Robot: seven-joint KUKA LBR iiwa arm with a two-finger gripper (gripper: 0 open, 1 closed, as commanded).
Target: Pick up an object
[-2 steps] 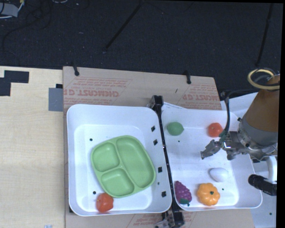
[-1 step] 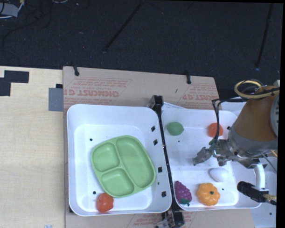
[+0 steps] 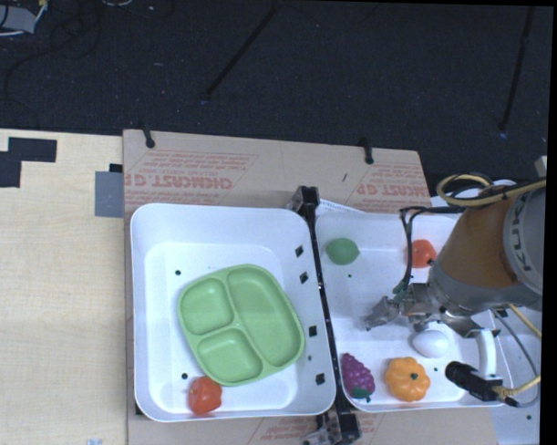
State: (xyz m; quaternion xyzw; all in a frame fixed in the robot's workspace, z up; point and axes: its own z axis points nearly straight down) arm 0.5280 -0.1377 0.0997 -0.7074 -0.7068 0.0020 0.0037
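My gripper (image 3: 385, 314) hangs low over the middle of the right bin (image 3: 378, 231), at the end of the grey arm with its orange band. A white egg-shaped object (image 3: 431, 342) lies just to its right, partly under the wrist. Near the bin's front edge sit a bunch of purple grapes (image 3: 357, 375) and an orange pepper (image 3: 407, 378). A green round fruit (image 3: 342, 251) rests at the back, left of the gripper. A small orange-red object (image 3: 421, 253) lies at the back right, partly hidden by the arm. I see nothing held in the gripper.
The left bin (image 3: 160, 231) holds a green divided plate (image 3: 240, 323) and a red tomato (image 3: 204, 395) in its front left corner. A black divider (image 3: 314, 291) runs between the bins. Cardboard lies under both bins.
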